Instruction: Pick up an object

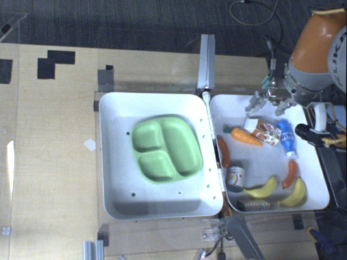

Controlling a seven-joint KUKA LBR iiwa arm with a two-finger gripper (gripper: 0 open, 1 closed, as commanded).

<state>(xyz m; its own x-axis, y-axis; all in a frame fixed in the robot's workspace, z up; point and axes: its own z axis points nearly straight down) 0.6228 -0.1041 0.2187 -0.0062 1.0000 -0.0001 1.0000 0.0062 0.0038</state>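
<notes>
Camera view, jaws (267,105) spread apart and holding nothing, poised over far edge of right bin (320,169), carrot (246,137), packet (268,132), bottle (286,136) just below, bananas (262,189) nearer, green tray (165,148) in left bin (116,161).

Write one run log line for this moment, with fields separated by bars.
end effector: open, above right bin far edge | held: nothing | nearest: carrot | left bin: green tray

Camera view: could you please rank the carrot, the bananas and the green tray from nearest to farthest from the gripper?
1. Carrot, right bin, just below the gripper.
2. Bananas, right bin's near edge.
3. Green tray, left bin.
</notes>
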